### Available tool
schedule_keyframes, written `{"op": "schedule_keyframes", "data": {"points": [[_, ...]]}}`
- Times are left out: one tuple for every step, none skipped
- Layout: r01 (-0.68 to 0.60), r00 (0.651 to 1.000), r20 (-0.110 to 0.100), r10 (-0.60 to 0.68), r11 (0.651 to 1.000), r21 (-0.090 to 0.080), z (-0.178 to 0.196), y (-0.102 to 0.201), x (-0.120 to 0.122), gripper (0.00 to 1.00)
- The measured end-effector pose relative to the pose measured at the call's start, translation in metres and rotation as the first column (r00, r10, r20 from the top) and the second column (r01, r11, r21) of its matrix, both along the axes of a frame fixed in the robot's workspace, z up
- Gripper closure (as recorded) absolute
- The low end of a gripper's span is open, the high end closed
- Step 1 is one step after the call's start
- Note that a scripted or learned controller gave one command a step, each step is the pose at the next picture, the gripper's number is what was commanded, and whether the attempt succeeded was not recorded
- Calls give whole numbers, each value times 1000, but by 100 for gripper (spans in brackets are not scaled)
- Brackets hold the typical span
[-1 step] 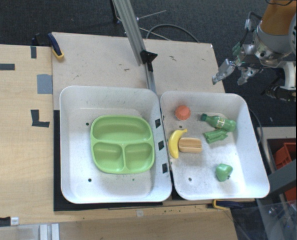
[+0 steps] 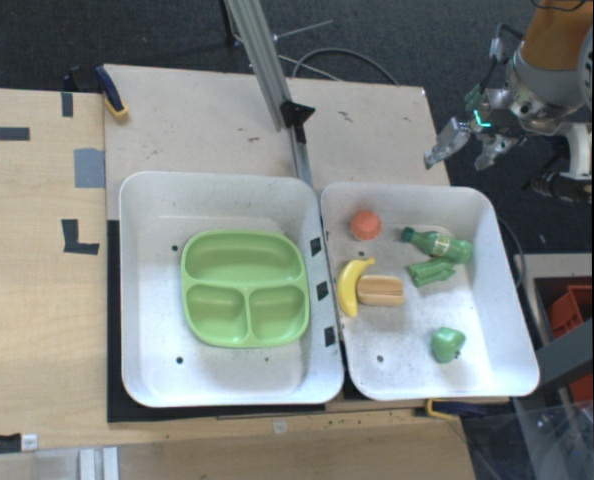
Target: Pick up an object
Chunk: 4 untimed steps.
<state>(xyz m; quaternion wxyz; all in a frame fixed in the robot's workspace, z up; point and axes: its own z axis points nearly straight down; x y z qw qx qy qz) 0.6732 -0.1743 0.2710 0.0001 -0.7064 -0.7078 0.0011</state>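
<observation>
Nearest the lower rim of the right bin [image 2: 497, 378] lay a green pepper [image 2: 446, 344], then banana [image 2: 350, 286], bread roll [image 2: 380, 290], green bottle [image 2: 438, 244], orange ball [image 2: 365, 225], hand [image 2: 472, 148] beyond the bin's far rim, fingers spread wide, holding nothing.

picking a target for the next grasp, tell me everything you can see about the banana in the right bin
The banana is a small yellow toy, smooth and plastic-looking, curved like a crescent with a darker tip at its upper end. It lies flat on the floor of the right bin, near the bin's left wall, running roughly top to bottom in the view. Its right side touches a tan bread-like block. Nothing covers it.
</observation>
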Motion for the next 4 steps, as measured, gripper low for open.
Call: {"op": "schedule_keyframes", "data": {"points": [[-1,1000,-3,1,1000,1,-45,3,5,0],[0,1000,-4,0,1000,0,-93,-4,5,0],[0,1000,-5,0,1000,1,-156,-5,-1,0],[-2,1000,0,2,1000,0,-142,-5,1,100]]}}
